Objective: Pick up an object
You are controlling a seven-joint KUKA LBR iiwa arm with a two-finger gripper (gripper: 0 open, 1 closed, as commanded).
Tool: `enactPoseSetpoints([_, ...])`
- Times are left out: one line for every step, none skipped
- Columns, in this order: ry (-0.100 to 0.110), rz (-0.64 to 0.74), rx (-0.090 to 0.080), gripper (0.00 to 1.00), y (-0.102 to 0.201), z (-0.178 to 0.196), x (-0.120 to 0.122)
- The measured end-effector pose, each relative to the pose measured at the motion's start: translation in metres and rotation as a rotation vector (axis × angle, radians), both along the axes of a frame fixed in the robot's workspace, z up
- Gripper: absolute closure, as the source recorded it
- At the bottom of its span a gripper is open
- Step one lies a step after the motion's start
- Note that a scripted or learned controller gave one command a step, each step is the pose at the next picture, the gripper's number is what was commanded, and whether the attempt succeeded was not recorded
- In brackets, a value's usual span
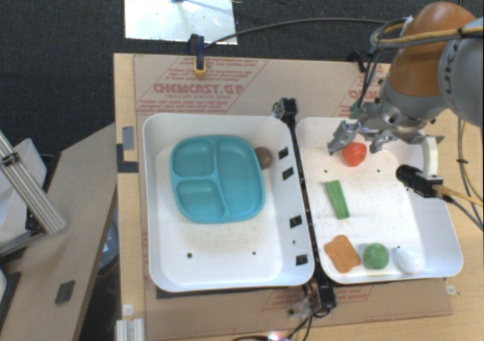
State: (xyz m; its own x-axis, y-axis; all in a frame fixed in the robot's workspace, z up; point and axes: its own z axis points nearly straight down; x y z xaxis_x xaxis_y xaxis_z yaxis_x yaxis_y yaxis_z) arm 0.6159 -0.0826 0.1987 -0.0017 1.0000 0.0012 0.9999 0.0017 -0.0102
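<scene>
My gripper (358, 141) hangs over the far part of the right bin (439, 218), its two fingers spread apart. A red ball (355, 154) lies right at the fingertips, between them and slightly nearer the camera; whether they touch it is unclear. Further toward the front of the same bin lie a green stick (336, 199), an orange piece (342, 253), a green ball (375, 255) and a white object (411, 260).
The left bin (162, 256) holds a teal divided plate (217, 178) with a small brown object (263, 156) beside its far right corner. A black divider (297, 196) runs between the bins. A black cylinder (412, 178) juts out below the wrist.
</scene>
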Motion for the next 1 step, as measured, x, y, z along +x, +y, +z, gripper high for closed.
enactPoseSetpoints([-0.011, 0.002, -0.001, 0.00, 0.0001, 0.0063, 0.0027])
